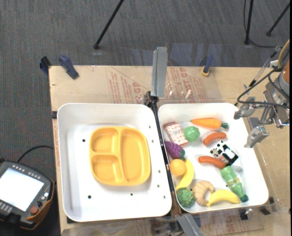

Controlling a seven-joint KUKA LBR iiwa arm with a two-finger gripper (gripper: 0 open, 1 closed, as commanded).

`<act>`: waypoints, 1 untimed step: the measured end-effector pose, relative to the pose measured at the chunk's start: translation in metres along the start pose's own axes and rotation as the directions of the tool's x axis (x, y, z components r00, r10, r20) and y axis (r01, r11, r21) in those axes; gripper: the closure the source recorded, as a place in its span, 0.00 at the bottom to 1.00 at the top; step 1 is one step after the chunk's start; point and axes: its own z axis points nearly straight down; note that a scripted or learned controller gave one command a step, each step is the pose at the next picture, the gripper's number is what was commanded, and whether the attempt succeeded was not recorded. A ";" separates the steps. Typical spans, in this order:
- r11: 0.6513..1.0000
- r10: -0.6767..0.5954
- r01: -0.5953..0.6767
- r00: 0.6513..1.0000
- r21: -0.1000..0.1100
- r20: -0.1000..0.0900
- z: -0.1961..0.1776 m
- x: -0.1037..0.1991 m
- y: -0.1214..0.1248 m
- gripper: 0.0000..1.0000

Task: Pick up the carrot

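Carrot (207, 123): lies at far edge of right bin (256, 151), beside green fruit (192, 133) | End effector (258, 132): over bin's right rim, carrying nothing, opening cannot be told | Risk: descent may catch nearby sausage (214, 138) instead, or nudge carrot against wall.

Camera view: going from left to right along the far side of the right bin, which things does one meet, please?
Red-and-white packet → green pepper → carrot, its green end pointing right → gripper, hanging over the bin's right rim.

A lab: tripod legs (111, 18), teach pendant (18, 193).
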 end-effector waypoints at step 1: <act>0.999 0.035 -0.036 0.999 -0.003 -0.009 0.088 -0.061 -0.008 0.00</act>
